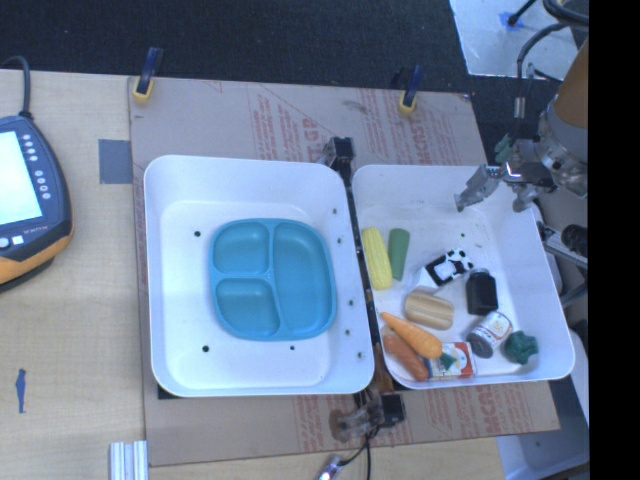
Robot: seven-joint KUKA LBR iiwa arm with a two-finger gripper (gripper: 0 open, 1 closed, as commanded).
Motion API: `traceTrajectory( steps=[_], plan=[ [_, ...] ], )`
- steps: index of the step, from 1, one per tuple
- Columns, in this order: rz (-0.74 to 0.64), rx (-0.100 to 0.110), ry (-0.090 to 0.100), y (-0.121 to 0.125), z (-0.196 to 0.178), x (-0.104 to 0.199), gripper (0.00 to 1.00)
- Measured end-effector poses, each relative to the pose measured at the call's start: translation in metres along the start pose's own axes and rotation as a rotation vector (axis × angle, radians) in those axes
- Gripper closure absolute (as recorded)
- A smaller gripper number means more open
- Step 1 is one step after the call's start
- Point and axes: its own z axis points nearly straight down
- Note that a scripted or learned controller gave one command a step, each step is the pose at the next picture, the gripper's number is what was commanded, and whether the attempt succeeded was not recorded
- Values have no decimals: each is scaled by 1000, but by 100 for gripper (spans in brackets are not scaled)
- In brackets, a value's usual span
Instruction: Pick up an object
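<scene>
1. In the camera view, we saw 2 white bins side by side on the bench. The left bin (165, 268) held a blue divided plate (272, 278); the right bin (545, 268) held all the small items.

2. The gripper (497, 186) hung over the upper right part of the right bin, above bare floor and well apart from the pile. Its 2 fingers looked spread, with nothing between them.

3. The candidates lay in the lower half of that bin: a corn cob (376, 257) just beside a green vegetable (399, 252), a black-and-white toy (450, 267), a black block (482, 292), a bread roll (429, 309), 2 carrots (410, 342) touching each other, a small carton (455, 360) against them, a little can (489, 330) and a dark green lump (520, 347).

4. We judged them all to be toy food, light and probably hollow plastic, so weight was no worry; smooth rounded skins could slip.

5. We judged the corn cob the best pick: long, stiff, lying nearly straight, with open floor on its left. A grip across its middle, fingers closing on the long sides, seemed soundest, though the green vegetable sat close on the right and could be caught too.

6. We judged the carrots, carton and can poorer choices, being crowded together near the lower rim.
</scene>
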Motion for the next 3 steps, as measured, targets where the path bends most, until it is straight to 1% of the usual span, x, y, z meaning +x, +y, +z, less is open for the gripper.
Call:
traceTrajectory(
  steps=[1, 2, 3],
  plan=[
    [1, 0, -1, -43, 108, -47, 0],
    [1, 0, 0, 1, 136, 16, 0],
    [0, -1, -2, -69, 141, -32, 0]
  ],
)
